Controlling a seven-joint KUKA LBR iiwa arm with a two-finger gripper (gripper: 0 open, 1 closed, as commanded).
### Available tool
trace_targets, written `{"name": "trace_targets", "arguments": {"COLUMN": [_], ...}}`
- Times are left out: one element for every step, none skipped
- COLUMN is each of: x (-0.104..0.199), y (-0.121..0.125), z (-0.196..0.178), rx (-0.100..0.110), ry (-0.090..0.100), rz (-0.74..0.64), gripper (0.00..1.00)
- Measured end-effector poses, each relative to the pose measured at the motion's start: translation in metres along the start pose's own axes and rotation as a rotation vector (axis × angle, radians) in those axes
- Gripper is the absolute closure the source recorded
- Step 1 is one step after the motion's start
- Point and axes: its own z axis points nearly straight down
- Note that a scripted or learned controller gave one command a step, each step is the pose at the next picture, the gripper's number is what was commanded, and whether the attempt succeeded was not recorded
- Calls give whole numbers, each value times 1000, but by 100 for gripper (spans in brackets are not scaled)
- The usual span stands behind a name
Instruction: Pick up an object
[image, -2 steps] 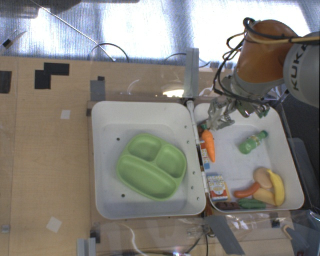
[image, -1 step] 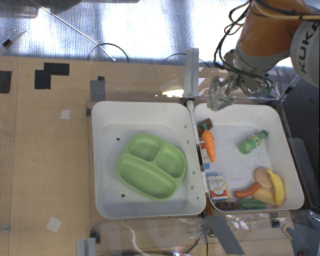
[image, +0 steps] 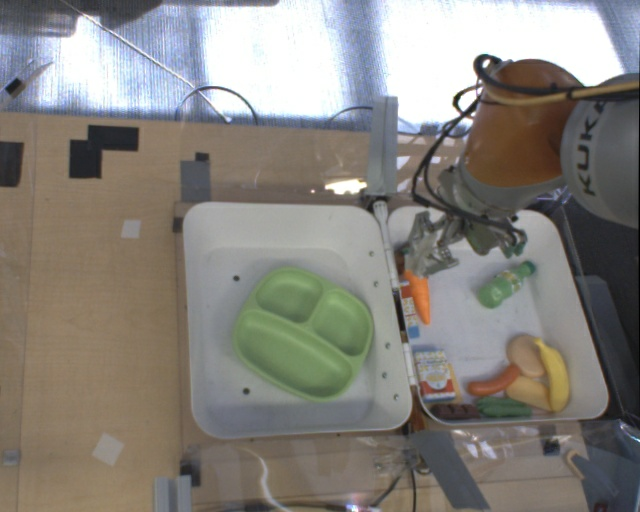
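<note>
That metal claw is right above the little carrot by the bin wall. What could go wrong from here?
The carrot lies tight against the right bin's left wall, so the gripper might strike the wall or pinch only the tip and let it slip. A nudge could also push the carrot toward the small carton just below it.

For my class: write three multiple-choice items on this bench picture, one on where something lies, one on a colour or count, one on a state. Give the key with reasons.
1. Where is the green divided plate?
A. left bin
B. right bin
C. on the bench

2. What colour is the small bottle?
A. red
B. green
C. blue

3. How does the bottle rest?
A. upright
B. lying on its side
C. in the plate

Key: 1 A, it sits in the left bin; 2 B, its body is green; 3 B, it lies flat in the right bin.
</note>
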Motion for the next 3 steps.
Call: {"name": "trace_targets", "arguments": {"x": [-32, 3, -19], "y": [-38, -118, -63], "z": [-108, -28, -24], "rx": [11, 4, 2], "ry": [-17, -3, -6], "rz": [-72, -349, -228], "gripper": [100, 100, 100]}}
